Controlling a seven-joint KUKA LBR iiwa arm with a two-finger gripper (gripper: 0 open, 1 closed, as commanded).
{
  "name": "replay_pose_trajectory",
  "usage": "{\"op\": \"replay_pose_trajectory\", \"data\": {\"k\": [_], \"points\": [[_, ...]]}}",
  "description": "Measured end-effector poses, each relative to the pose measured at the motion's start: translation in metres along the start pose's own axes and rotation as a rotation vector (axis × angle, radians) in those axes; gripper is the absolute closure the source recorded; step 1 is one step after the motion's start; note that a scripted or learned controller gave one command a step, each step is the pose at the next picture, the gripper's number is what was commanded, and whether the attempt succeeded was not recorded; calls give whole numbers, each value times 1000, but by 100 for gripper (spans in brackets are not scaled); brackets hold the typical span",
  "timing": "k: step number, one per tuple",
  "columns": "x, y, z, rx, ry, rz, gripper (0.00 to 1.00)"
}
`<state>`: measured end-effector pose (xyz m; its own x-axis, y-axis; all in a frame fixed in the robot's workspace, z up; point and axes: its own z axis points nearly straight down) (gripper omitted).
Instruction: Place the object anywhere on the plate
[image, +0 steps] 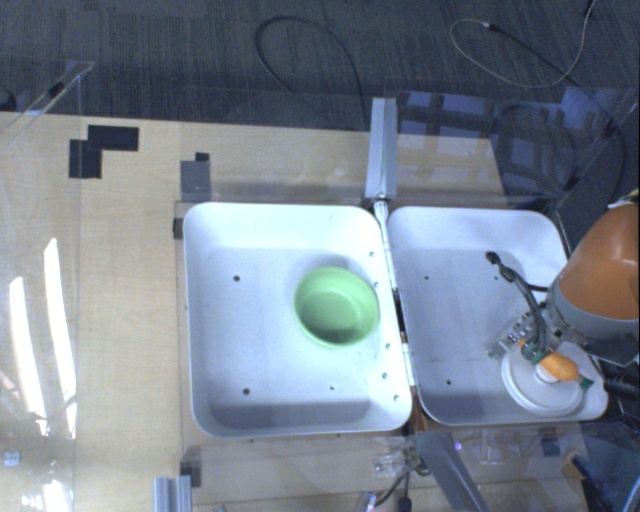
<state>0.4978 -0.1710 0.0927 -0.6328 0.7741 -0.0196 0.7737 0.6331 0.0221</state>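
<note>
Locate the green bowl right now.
The green bowl sits in the left bin, right of its centre, close to the divider shared with the right bin.

Dark blue-grey carpet floor (200, 50) crossed by thin cables (310, 40), pale wooden bench (110, 300), clear glare-streaked panel (40, 330) at left

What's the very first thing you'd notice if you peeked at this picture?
The bright green bowl pops out first, sitting in the left white bin close to its right wall. Next comes the robot arm's big orange band at the right edge, above the right white bin. Just below it, a small orange object rests on a white plate in that bin's near right corner.
</note>
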Motion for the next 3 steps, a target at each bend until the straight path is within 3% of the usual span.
{"op": "replay_pose_trajectory", "data": {"k": [1, 2, 3], "points": [[-17, -19, -113, 15, 8, -15, 100], [-2, 67, -124, 12, 12, -227, 100], [-70, 83, -66, 15, 17, -249, 100]]}}
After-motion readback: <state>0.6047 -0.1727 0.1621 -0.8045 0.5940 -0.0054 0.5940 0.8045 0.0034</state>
